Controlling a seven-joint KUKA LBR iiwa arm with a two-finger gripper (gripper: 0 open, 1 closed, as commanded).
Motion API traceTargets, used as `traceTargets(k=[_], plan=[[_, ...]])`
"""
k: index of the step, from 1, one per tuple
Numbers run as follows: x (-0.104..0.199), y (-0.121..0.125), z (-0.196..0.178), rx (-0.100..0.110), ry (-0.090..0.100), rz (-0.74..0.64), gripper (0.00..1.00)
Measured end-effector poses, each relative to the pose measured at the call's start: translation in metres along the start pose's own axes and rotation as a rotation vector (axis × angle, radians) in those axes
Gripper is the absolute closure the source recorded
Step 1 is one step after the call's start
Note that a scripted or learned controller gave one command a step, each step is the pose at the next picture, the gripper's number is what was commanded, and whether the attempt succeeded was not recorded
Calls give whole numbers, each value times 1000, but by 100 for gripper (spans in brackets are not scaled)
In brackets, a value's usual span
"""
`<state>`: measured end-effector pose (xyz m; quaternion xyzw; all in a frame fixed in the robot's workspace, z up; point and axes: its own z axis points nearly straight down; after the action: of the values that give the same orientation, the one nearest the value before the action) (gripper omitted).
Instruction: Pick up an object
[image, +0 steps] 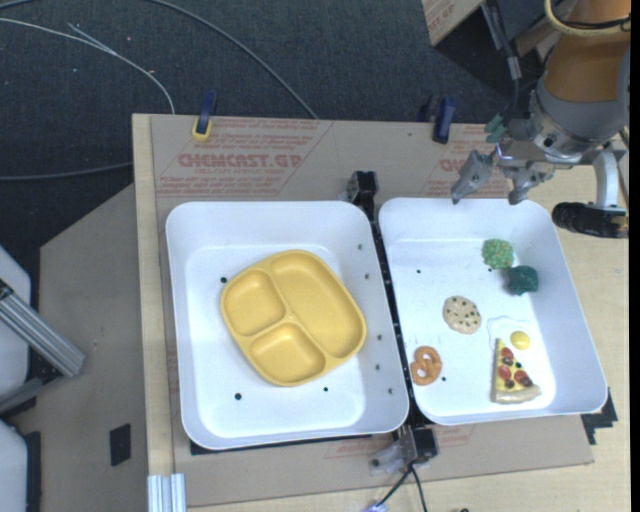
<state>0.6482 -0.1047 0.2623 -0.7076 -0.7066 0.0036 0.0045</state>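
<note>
My gripper hangs open above the far edge of the right bin, its two grey fingers spread apart with nothing between them. Below it in that bin lie a light green broccoli piece and a dark green one. Nearer the front are a chocolate-chip cookie, a small pretzel, a pizza slice and a small yellow piece. The broccoli sits closest to the gripper.
The left bin holds a yellow divided plate. Black clips join the bins at the back and front. Blue clamps pin the cardboard base. A black knob sticks out at the right.
</note>
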Motion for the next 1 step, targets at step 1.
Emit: traceTargets(k=[1], plan=[[0, 2, -6, -10, -1, -2, 0]])
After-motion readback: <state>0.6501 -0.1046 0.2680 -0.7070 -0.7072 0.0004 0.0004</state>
